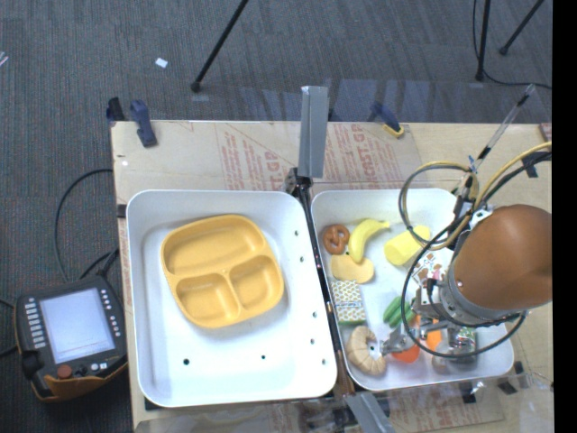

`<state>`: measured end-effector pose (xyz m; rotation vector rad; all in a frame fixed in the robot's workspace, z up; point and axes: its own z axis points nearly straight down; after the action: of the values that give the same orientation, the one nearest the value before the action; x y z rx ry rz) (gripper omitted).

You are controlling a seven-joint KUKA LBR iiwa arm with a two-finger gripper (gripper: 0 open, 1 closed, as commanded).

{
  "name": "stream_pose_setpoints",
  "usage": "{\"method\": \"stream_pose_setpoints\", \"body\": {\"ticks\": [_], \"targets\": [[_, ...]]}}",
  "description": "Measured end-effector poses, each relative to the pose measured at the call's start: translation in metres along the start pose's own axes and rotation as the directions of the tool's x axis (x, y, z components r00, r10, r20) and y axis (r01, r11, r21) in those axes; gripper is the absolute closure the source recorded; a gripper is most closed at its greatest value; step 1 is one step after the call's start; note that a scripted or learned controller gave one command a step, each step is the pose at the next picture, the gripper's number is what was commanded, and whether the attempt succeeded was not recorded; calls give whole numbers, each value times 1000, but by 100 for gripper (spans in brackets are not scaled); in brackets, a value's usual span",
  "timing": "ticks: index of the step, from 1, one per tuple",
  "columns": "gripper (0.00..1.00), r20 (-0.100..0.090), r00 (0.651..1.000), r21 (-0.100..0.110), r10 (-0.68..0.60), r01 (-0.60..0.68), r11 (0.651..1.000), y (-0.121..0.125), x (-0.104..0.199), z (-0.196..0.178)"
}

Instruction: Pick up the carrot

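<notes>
Yellow plastic marks the left of the scene: a three-compartment tray [223, 270] is seen lying in the left white bin [149, 332], with a teach pendant [70, 334] resting on the floor beyond the bench's left edge. In the right bin [361, 198] a pretzel [335, 237], a banana [367, 235], a pale round biscuit [351, 268], a yellow block [405, 246] and a patterned green-and-white square [348, 300] are grouped towards the far and left parts. A croissant [366, 349] is placed near the front edge, with green beans [394, 311] just right of the patterned square. The carrot [407, 353] is partly seen as an orange patch by the front edge, directly under the gripper [431, 336]. Whether the pincer is apart or together cannot be told, since the arm's orange band [505, 256] and cables cover it.
</notes>
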<state>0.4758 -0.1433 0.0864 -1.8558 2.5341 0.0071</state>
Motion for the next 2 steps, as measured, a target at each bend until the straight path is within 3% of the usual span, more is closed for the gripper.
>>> {"method": "stream_pose_setpoints", "body": {"ticks": [1, 2], "targets": [[100, 4, 1000, -3, 1, -1, 1000, 1, -4, -9], [100, 0, 1000, 11, -13, 13, 1000, 3, -17, -171]]}}
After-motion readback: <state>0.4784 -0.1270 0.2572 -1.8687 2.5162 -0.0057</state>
